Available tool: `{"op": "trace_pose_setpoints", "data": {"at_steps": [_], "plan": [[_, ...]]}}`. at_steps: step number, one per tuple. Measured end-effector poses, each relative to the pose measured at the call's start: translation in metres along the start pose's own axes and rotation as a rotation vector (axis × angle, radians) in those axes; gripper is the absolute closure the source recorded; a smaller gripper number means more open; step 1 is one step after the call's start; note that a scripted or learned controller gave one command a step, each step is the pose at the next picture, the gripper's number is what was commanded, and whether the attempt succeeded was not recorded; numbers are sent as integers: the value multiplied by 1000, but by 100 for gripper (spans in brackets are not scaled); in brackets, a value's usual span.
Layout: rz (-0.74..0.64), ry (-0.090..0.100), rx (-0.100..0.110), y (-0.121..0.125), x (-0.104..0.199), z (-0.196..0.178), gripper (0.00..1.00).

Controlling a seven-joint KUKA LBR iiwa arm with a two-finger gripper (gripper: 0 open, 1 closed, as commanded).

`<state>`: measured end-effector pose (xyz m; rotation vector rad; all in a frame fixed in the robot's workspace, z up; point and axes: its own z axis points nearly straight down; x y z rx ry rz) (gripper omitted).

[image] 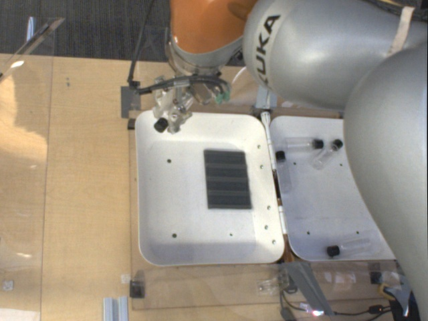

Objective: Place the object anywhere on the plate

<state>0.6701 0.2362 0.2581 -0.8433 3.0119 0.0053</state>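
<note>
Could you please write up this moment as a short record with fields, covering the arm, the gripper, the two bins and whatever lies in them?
arm: grey KUKA arm with orange band, reaching in from the right, over the far edge of the left bin
gripper: two-finger gripper, above the left bin's far left corner
left bin: shallow white bin, holding a dark grey ribbed rectangular plate lying flat near its middle
right bin: shallow white bin, holding several small clear tubes with black caps, partly covered by the arm
task status: nothing rests on the plate
</note>
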Motion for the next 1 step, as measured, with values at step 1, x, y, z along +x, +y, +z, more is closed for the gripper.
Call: {"op": "trace_pose_setpoints", "data": {"at_steps": [1], "plan": [[146,6,-1,-3,4,115,100]]}}
